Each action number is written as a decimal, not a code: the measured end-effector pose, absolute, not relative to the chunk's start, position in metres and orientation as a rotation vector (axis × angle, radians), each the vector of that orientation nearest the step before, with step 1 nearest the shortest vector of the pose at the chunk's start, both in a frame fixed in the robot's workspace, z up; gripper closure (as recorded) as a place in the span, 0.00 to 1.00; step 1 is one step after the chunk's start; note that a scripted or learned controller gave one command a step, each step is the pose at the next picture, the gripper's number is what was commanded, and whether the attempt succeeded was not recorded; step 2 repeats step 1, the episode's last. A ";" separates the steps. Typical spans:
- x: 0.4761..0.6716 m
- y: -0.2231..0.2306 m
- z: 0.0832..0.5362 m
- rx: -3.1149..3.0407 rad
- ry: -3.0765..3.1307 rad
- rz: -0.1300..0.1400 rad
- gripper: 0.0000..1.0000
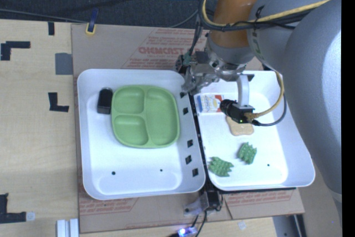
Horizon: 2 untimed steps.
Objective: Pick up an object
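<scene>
Using the green divided tray in the left bin as my marker: closest to me, across the divider to its right, I see two green leafy pieces on the right bin floor. Just beyond them lies a tan biscuit-shaped piece, then a white printed packet. A black block touches the tray's left edge. Farthest back, the gripper hangs over the divider by the tray's far right corner; I cannot tell how its claw stands.
</scene>
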State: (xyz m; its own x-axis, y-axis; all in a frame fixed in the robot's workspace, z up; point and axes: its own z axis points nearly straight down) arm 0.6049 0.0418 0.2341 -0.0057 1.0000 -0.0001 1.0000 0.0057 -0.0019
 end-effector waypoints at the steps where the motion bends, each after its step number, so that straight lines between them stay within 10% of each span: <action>1: 0.627 0.092 0.239 -2.214 -2.228 -0.001 1.00; 2: 0.627 0.092 0.239 -2.214 -2.228 -0.001 1.00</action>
